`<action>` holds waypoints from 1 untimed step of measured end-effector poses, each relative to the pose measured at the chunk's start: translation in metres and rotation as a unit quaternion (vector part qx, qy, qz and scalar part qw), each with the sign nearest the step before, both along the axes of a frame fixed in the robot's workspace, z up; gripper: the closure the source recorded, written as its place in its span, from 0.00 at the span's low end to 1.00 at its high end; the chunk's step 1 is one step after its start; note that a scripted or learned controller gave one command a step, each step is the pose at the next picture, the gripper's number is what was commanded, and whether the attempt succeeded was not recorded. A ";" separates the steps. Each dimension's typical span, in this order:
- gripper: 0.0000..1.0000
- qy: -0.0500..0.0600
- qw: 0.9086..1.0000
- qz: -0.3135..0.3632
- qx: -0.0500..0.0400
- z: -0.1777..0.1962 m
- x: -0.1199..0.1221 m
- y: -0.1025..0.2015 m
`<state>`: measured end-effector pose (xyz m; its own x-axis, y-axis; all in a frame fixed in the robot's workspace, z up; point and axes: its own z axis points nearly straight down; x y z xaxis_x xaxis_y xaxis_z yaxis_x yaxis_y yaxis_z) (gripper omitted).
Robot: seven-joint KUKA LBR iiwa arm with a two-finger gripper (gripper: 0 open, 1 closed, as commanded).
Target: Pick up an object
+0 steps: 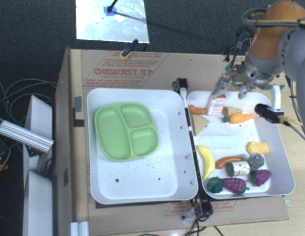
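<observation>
My gripper (230,92) hangs open over the back of the right bin (282,154), with nothing between its fingers. Just below its left finger stands a small white and red carton (216,104). A carrot (243,117) lies right of the carton, and a short orange piece (197,110) lies to its left. Nearer the front of this bin are a banana (206,160), a sausage (230,161), a corn cob (258,147), a small can (239,169), purple grapes (235,184) and a green broccoli piece (214,184).
The left bin (169,178) holds a green compartment plate (126,131). A tan wedge (201,124) lies near the wall between the two bins. A second purple bunch (261,177) sits at the right bin's front right.
</observation>
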<state>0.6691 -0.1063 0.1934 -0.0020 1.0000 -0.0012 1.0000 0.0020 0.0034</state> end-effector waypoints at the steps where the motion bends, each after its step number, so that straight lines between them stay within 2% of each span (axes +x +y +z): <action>1: 0.00 0.007 1.000 -0.001 0.000 -0.100 -0.003 -0.047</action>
<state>0.6662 -0.1535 0.0931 -0.0004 1.0000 -0.0005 0.9999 0.0004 -0.0116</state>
